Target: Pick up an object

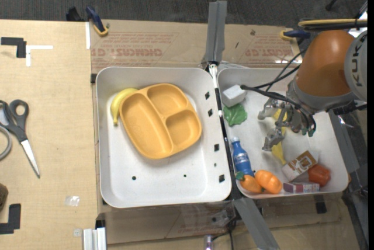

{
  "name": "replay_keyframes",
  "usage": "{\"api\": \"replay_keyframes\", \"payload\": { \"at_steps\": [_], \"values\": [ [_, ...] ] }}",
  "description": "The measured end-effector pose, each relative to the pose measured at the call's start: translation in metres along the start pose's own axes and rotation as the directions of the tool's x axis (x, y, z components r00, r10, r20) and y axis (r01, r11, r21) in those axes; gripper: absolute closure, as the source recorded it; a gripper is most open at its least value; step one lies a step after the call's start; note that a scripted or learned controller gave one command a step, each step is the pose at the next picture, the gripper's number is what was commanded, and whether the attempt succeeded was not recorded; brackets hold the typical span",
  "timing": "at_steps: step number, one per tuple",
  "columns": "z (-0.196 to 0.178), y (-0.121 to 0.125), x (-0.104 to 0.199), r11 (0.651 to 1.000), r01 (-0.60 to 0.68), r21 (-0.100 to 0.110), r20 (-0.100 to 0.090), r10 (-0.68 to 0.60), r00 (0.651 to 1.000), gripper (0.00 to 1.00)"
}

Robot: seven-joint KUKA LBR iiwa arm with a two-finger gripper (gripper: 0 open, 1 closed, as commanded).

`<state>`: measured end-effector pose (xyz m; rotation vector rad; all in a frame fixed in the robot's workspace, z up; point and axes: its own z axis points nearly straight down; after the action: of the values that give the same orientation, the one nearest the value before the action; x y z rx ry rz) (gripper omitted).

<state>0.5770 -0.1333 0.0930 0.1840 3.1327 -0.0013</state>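
Small objects lie along the near side of the right white bin [338, 143]: a blue plastic bottle [239, 156], two orange rounded pieces [261, 181], a brown-and-white carton [299, 165], a red block [319, 174] and a small yellow piece [279, 153]. The metal two-finger gripper [274, 139] hangs just above the yellow piece with nothing visibly between its fingers, though how wide they stand I cannot tell. The left white bin [117, 179] holds a yellow three-section plate [160, 120] with a banana [120, 103] at its far-left edge.

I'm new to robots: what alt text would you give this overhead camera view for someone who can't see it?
A grey robot arm with an orange band lowers its gripper into the right white bin, among a blue bottle, orange toy vegetables and a green item. The left white bin holds a yellow divided plate beside a banana.
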Motion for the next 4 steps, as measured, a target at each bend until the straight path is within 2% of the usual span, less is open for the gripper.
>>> {"api": "replay_keyframes", "payload": {
  "at_steps": [1, 2, 3, 4],
  "values": [
    [-0.010, 0.001, -0.002, 1.000, 0.003, 0.001, 0.005, -0.003, 1.000, 1.00],
    [-0.020, 0.001, -0.003, 1.000, 0.005, 0.003, 0.010, -0.005, 1.000, 1.00],
    [-0.020, 0.002, -0.003, 1.000, 0.005, 0.002, 0.009, -0.005, 1.000, 0.00],
    [-0.001, -0.017, -0.018, 0.999, 0.046, 0.001, 0.003, -0.046, 0.999, 0.00]
  ]
}}
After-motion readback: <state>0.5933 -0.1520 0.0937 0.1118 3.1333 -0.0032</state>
